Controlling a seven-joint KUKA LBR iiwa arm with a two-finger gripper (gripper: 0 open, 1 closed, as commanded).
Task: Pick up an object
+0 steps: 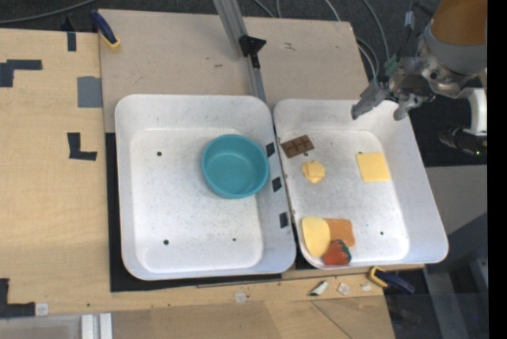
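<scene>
Gripper (380, 105), fingers spread and empty, hangs over the right bin's (420, 195) far rim. Nearest target: yellow square (372, 166) on the bin floor, just below. Approach stage; next move calls for descent and alignment over it.
</scene>
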